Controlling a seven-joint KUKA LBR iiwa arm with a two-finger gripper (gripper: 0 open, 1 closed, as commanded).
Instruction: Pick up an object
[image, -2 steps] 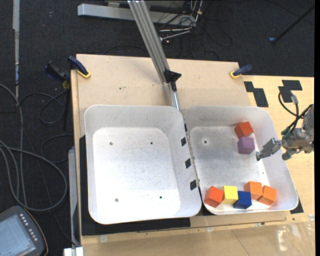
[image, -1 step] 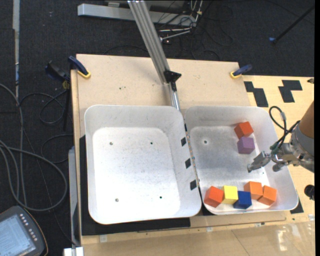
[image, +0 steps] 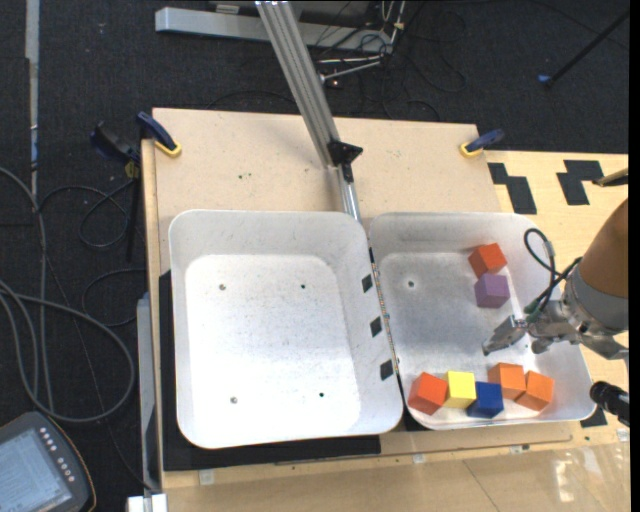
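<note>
The right bin (image: 420, 250) holds several small blocks. An orange block (image: 488, 259) and a purple block (image: 492, 290) lie near its far right side. Along its near edge sit an orange block (image: 429, 392), a yellow block (image: 461, 387), a blue block (image: 488, 399) and two more orange blocks (image: 511, 378) (image: 538, 389). My gripper (image: 512, 336) reaches in from the right and hangs over the bin floor between the purple block and the near row. Nothing shows between its fingers.
The left bin (image: 200, 300) stands beside the right one on a wooden bench. A metal pole (image: 305, 85) slants from the top down to the bins' shared edge. Clamps (image: 158, 135) (image: 482, 142) sit at the bench's far corners.
</note>
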